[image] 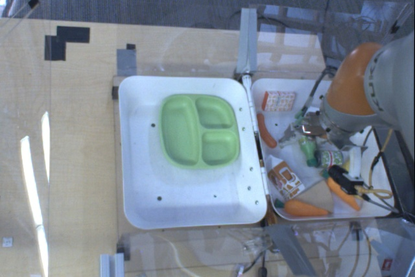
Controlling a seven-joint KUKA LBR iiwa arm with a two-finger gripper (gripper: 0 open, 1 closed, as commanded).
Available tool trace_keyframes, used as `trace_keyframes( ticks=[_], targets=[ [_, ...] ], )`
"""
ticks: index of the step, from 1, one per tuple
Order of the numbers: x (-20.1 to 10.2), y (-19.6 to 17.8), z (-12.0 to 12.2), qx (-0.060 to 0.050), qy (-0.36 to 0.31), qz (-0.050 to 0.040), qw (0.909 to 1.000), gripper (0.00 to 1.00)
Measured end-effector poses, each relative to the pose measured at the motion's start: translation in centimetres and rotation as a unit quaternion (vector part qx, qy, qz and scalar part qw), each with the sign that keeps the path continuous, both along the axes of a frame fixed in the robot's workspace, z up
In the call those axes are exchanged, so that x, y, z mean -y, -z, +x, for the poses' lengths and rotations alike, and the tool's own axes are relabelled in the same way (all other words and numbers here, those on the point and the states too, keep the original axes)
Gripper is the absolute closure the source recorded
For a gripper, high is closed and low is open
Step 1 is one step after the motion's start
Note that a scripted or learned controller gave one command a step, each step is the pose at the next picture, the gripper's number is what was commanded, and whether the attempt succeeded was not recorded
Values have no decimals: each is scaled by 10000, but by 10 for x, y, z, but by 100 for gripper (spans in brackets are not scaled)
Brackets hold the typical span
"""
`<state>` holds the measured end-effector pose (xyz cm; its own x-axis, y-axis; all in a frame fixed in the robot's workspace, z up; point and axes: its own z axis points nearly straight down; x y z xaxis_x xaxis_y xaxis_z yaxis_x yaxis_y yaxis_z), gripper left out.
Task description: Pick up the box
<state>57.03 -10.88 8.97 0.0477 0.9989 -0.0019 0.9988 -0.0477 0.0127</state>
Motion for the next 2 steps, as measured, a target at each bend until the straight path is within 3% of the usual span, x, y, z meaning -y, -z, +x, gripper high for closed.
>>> trace_keyframes(
  ticks=[1,2],
  targets=[
    [1,-101,-40,-28,-1066,-2,9943,0],
    [1,-101,-40,-31,-1067,0,9943,0]
  ],
)
